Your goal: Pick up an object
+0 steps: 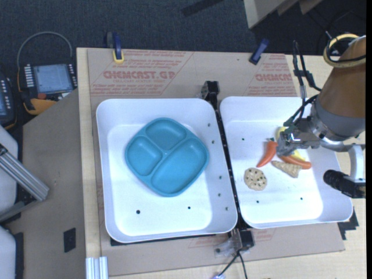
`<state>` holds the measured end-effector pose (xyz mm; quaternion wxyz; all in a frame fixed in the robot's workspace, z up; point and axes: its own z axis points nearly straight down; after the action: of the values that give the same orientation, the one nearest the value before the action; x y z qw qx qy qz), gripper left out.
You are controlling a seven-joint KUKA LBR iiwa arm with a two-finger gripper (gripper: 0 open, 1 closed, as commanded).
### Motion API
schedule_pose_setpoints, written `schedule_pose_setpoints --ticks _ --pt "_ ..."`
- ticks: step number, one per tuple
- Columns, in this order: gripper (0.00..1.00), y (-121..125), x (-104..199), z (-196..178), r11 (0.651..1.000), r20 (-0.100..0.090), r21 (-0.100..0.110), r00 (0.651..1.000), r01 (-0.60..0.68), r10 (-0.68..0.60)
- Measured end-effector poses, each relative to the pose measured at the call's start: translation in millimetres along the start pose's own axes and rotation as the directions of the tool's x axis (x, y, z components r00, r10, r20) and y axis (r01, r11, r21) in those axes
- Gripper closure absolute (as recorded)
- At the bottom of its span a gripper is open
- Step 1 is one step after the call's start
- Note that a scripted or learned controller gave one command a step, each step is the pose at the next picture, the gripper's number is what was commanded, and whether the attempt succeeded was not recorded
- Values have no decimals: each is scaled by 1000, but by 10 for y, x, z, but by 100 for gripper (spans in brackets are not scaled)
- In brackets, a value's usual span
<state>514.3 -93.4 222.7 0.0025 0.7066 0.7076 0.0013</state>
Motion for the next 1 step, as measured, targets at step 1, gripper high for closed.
schedule_pose_setpoints --ticks 1 --pt "100 119 554 -103 1000 -3 2 1000 6 -6"
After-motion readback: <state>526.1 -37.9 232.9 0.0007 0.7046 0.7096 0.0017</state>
